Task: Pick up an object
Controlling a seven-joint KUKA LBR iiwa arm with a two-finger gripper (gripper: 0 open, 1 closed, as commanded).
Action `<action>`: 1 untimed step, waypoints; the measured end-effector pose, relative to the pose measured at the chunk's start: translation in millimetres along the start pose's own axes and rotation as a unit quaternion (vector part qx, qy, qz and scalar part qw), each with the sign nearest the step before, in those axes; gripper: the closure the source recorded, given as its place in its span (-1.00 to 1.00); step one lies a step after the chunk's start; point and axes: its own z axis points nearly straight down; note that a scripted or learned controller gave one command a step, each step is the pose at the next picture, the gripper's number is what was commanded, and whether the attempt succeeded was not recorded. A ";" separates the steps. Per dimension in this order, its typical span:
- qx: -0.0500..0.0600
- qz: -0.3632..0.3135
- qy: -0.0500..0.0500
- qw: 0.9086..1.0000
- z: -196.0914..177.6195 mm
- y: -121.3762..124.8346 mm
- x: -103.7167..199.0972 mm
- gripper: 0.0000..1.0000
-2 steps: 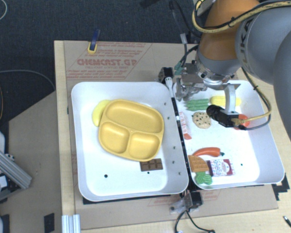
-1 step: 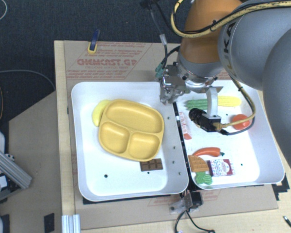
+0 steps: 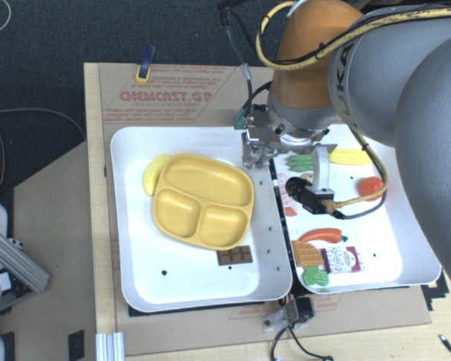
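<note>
the pincer hangs over the seam between the two white bins, by the far right corner of the left bin; whether its fingers are open or closed i cannot tell, and nothing shows between them. the left bin has open floor along its left and near sides. a yellow divided plate fills its middle, with a yellow banana-like piece tucked at the plate's far left edge and a brown chocolate bar just beside its near edge. the right bin is crowded: corn, a green piece, a red-orange piece, a chili, a waffle-like piece, a small labelled packet, lettering unreadable. the arm covers its far right. the brown board on the bench reads "chemcast gp".
</note>
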 end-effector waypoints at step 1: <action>-0.003 0.000 0.000 1.000 -17.6 6.8 1.0 1.00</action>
